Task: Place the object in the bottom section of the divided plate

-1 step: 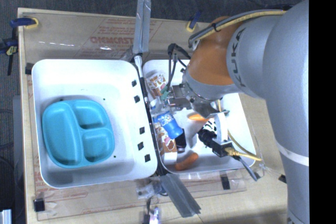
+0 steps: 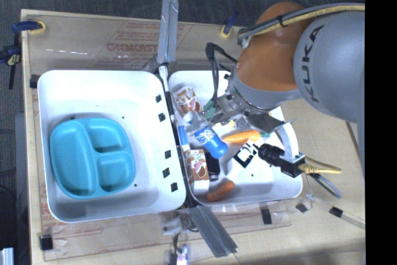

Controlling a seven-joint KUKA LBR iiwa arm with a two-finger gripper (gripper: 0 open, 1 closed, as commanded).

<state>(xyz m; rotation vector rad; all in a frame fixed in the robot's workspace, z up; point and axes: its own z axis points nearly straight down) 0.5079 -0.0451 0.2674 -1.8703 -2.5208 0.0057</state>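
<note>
Arm: grey KUKA with orange band, reached in from 3 o'clock over the right bin.

Left bin: held the blue divided plate, well apart from the arm, at 9 o'clock of the clutter.

Clutter in right bin: blue bottle, two patterned snack packets and, orange carrot-like piece, brown sausage-shaped item.

Gripper: hung just above the bottle and upper packet; wrist hid the tips, so its opening and any contact could not be told.

Step judged: picking. Advice: settle on one item, probably the bottle, descend straight, avoid neighbours, then carry towards 9 o'clock to the plate's bottom section.
</note>
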